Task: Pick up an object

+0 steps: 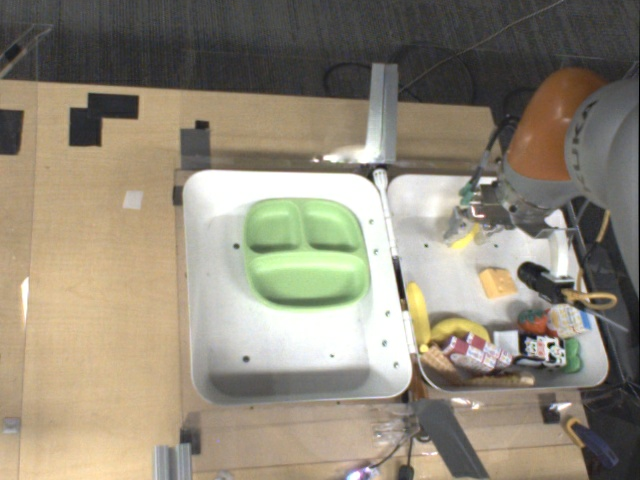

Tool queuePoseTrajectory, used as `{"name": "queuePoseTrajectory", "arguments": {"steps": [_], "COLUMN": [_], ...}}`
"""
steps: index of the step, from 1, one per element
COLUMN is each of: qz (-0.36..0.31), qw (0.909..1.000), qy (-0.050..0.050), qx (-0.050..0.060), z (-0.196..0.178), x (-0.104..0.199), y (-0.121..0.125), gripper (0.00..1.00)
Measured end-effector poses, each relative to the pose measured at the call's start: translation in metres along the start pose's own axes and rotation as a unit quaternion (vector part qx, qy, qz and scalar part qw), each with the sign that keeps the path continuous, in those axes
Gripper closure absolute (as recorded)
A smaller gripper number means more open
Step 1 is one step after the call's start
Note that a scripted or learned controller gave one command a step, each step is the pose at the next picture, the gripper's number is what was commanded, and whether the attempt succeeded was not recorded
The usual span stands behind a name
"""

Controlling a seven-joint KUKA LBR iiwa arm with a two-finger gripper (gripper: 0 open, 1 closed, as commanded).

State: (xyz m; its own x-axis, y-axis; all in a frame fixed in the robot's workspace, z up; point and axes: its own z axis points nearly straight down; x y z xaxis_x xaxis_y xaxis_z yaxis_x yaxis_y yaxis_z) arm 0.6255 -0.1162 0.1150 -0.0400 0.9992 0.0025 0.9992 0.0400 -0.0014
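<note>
Two white bins sit side by side on the tabletop (90, 298): the left bin (215, 358) carries a green divided tray (303, 251), and the right bin (430, 203) carries the clutter. The tool (478, 208) hangs over the right bin's far half, below the arm's orange band (550, 118). How far open it is I cannot tell, since the wrist hides it from above. A small yellow piece (460, 237) lies just beneath and slightly toward the near side of the tool, touching or almost touching it, so it is likely the target; whether it is gripped is unclear. A tan block (497, 283) lies further toward the near side, and a banana (452, 326) lies along the near-left corner, its long axis running roughly left to right.
</note>
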Motion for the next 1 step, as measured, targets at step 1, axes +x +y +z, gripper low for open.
{"name": "queuePoseTrajectory", "arguments": {"steps": [1], "qz": [-0.014], "qw": [0.9999], "qy": [-0.001], "qx": [-0.004], "z": [-0.0872], "x": [0.0628], "y": [0.0024], "gripper": [1.0]}}
